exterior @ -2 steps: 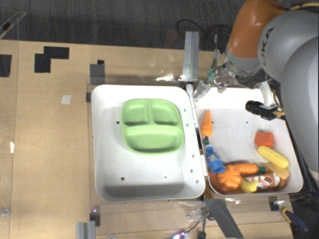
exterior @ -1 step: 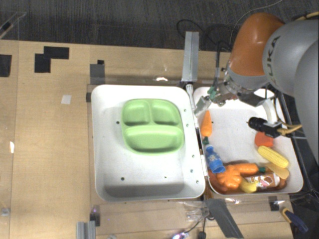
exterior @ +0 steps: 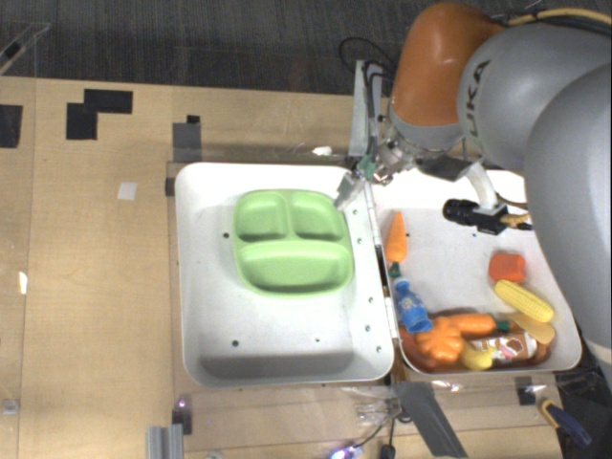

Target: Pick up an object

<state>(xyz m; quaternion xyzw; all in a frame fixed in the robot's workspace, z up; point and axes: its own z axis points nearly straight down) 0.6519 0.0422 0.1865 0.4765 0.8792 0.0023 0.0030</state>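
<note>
The arm (exterior: 516, 94) reaches in from the right, its gripper (exterior: 359, 182) low over the bins' shared wall (exterior: 365, 256); whether it is spread or closed, I cannot tell.

From my remote seat I see a light wooden table (exterior: 86, 295) whose far edge meets a dark grey ribbed floor (exterior: 191, 17) running across the top of the view. Black square markers (exterior: 96, 113) sit on the table near that far edge, and a small pale tag (exterior: 127, 191) lies closer than the markers.
</note>
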